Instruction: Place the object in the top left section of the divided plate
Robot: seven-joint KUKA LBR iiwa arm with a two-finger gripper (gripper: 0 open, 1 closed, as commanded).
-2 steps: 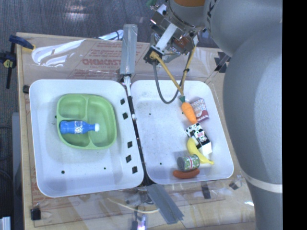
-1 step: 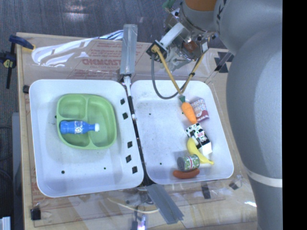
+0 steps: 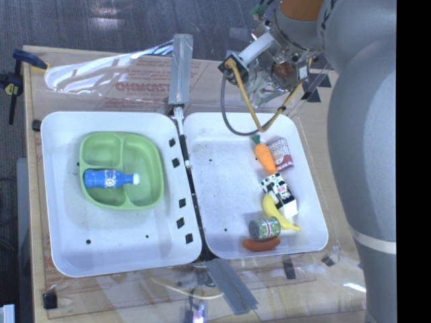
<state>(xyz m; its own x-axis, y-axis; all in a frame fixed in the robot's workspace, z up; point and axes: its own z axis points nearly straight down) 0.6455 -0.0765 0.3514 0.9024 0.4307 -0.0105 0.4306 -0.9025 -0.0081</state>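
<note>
So the setup: two white bins side by side, the left bin (image 3: pixel 60 247) holding one green divided plate (image 3: pixel 153 155), and the right bin (image 3: pixel 222 200) holding the pile of stuff to pick from. The plate already has one small blue bottle (image 3: pixel 110 178) lying on its side across the big lower section, so the top left section (image 3: pixel 102 151) looks free.

Count in the right bin, all bunched along its right side: one toy carrot (image 3: pixel 264 156), one small red-and-white packet (image 3: pixel 281 153) touching the carrot, one black-and-white carton (image 3: pixel 278 189), one banana (image 3: pixel 277 215), one little can (image 3: pixel 264 229) and one red sausage-looking thing (image 3: pixel 261 244) at the bottom. Six items, each a single.

The task doesn't say which object, but the carrot is nearest the arm, so that's probably the one. Guessing it's hard plastic: light, stiff, smooth and a bit slippery, tapered too. Best bet would be squeezing across the thick orange middle, not the skinny tip or the green top, and watching the packet right next to it.

The gripper (image 3: pixel 283 69) sits up above the far edge of the right bin, tangled in cables. Honestly can't tell if it's wide or narrow, and nothing visible in it.
</note>
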